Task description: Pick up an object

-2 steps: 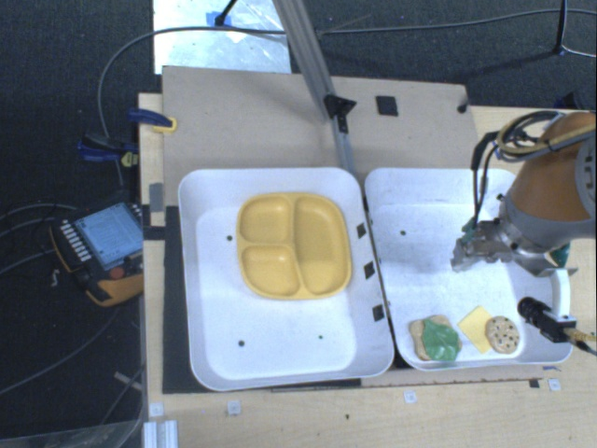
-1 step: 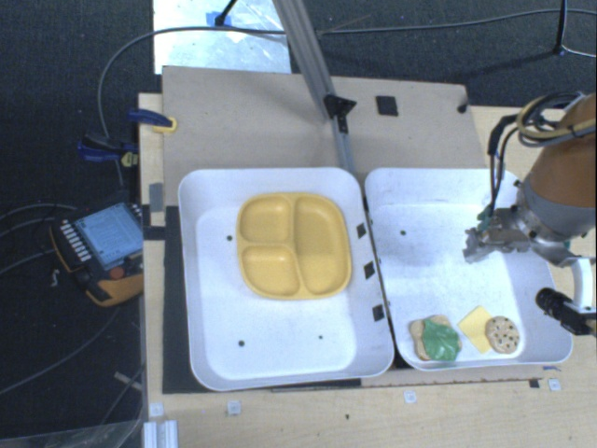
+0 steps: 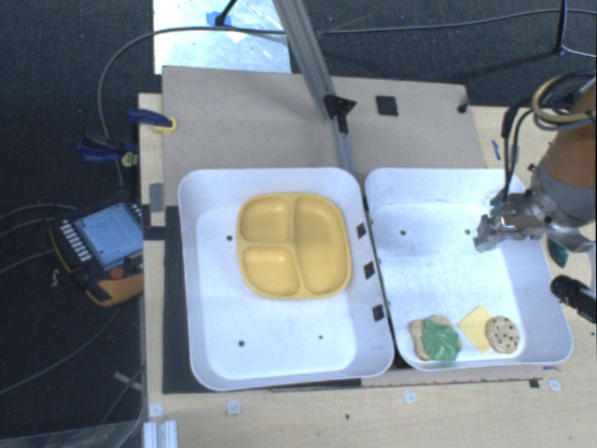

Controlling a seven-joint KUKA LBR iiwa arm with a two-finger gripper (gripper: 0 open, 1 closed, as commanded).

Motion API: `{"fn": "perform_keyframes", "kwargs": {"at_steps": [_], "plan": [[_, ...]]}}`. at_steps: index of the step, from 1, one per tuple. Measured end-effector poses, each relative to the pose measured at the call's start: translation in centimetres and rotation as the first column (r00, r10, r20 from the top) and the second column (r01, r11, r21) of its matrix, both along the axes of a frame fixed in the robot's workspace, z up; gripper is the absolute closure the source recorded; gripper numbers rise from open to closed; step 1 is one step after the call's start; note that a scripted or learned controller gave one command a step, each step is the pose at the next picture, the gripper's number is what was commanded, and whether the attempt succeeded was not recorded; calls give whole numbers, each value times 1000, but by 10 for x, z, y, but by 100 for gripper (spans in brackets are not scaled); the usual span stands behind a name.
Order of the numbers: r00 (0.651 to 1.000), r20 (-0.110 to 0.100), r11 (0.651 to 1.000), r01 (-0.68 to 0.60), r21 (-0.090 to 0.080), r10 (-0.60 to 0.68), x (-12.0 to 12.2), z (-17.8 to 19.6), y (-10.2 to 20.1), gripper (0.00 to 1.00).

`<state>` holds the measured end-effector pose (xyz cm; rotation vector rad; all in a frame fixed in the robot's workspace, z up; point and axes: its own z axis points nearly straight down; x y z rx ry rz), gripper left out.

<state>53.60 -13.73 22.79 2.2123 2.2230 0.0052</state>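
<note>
1. Candidate objects, right bin, front edge: green-topped piece, yellow slice, round cookie, close together.
2. Gripper: over the same bin's right rear, well apart from them; whether the jaws are spread cannot be told. Nothing seen between them.
3. Left bin: yellow divided plate.
4. Progress: pick not yet made; approach, grasp and lift remain.

Claw hovers over right bin, apart from cookie and yellow plate
</note>
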Motion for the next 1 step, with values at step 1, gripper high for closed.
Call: {"fn": "perform_keyframes", "kwargs": {"at_steps": [1], "plan": [[1000, -3, 1000, -6, 3, 6, 22, -2, 57, 100]]}}
